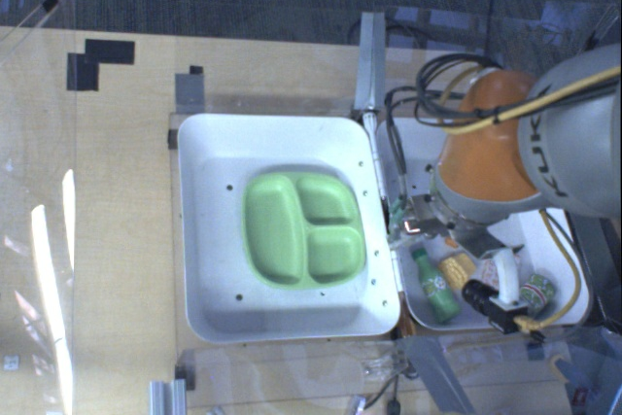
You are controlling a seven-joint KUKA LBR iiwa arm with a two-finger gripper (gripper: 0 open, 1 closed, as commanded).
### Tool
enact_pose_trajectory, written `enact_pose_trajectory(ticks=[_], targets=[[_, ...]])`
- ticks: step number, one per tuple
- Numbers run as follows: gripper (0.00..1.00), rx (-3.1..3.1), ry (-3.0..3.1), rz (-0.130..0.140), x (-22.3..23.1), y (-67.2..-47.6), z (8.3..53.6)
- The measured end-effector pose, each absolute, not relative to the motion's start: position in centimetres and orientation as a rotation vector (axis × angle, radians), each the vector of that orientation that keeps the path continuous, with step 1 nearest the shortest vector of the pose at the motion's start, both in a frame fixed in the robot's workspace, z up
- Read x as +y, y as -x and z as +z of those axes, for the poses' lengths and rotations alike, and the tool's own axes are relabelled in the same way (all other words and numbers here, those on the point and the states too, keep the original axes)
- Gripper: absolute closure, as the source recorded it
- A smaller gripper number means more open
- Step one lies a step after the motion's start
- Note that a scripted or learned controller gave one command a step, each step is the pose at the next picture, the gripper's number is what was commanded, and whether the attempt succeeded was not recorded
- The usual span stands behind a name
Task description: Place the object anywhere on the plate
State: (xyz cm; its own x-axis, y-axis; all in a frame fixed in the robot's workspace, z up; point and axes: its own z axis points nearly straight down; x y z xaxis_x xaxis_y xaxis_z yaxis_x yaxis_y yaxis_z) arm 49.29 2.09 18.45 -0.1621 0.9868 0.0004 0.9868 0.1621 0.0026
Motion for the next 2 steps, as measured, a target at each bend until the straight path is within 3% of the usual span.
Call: enact_pose_trajectory(ticks=[1,2], targets=[[1.0,2.592,-1.769,0.004,-4.7,-49.5,18.5],[1.0,2.631,-1.711,0.005,1.9,-56.0,18.5]])
